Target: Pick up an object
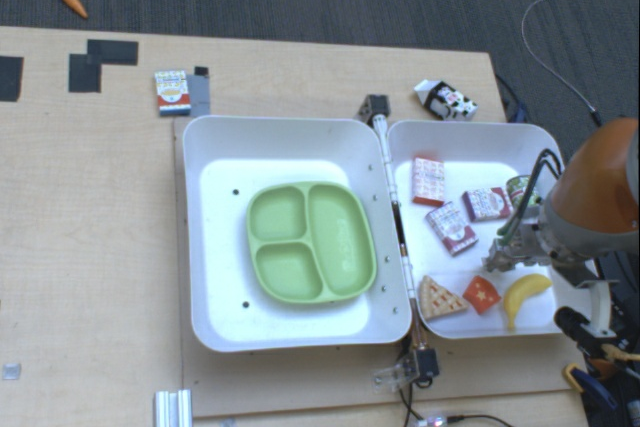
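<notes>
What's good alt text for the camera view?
The arm's tool hovers in the right bin above a banana, near small boxes and a pizza slice. The left bin holds a green divided plate.

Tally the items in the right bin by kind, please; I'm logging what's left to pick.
Small cartons: 3
Banana: 1
Red block: 1
Pizza slice: 1
Green item, partly hidden behind the arm: 1
Total: 7

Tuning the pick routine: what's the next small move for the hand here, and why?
Probably lower straight down a little. The hand sits in the right bin just above the banana and red piece, with nothing visibly between its fingers.
</notes>
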Tool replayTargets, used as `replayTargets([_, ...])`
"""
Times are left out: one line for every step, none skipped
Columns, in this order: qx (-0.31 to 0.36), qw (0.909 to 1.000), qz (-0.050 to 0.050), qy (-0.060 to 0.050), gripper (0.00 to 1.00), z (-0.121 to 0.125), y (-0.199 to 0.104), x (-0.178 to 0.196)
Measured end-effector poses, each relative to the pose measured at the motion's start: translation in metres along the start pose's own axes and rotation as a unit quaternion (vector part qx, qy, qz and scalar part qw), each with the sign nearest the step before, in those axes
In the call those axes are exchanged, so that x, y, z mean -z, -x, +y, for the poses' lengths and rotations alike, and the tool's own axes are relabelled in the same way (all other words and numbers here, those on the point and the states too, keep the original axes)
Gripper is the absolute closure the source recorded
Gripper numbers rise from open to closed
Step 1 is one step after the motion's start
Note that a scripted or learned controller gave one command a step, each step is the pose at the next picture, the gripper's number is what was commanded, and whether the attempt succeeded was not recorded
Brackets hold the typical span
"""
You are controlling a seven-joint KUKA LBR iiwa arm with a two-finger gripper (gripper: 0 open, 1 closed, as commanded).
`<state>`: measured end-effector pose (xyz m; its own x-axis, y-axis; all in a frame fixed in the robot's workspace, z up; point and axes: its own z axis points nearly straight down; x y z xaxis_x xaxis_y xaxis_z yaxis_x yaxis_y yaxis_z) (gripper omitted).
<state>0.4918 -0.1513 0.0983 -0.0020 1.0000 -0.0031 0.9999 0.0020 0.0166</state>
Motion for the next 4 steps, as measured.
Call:
replayTargets([0.0, 1.0, 0.0, 0.0, 0.0, 0.0, 0.0, 0.0])
replayTargets([-0.001, 1.0, 0.0, -0.004, 0.0, -0.003, -0.003, -0.011])
replayTargets([-0.001, 1.0, 0.0, -0.001, 1.0, 0.0, -0.004, 0.0])
replayTargets([0.0, 1.0, 0.0, -0.001, 0.0, -0.001, -0.004, 0.0])
